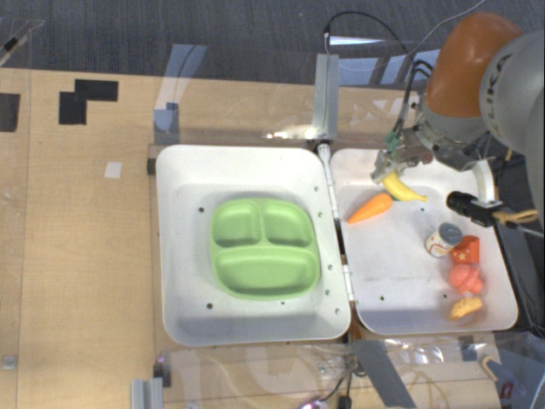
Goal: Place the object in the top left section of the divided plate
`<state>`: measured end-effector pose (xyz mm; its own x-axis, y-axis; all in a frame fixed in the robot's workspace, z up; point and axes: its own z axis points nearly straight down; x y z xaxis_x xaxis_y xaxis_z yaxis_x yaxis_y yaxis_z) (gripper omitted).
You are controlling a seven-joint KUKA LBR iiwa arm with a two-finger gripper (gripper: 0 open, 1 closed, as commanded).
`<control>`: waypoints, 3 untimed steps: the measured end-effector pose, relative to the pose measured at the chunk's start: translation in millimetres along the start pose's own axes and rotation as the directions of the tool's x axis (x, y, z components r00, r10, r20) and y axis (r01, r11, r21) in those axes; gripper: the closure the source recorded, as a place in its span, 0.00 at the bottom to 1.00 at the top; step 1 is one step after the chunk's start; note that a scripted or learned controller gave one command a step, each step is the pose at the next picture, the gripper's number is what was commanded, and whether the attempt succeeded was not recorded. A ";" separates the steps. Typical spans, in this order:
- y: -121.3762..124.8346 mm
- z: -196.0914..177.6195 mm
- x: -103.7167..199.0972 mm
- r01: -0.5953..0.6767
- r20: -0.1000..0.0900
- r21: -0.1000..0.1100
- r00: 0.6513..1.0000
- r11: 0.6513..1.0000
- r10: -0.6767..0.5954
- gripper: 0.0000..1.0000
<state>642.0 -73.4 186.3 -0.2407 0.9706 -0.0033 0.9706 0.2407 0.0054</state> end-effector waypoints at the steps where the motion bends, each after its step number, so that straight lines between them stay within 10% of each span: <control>1: 0.1 -58.5 77.9 0.000 -0.003 -0.002 1.000 1.000 0.000 1.00; 3: -3.7 1.7 201.8 0.082 -0.004 0.001 0.997 0.997 -0.082 1.00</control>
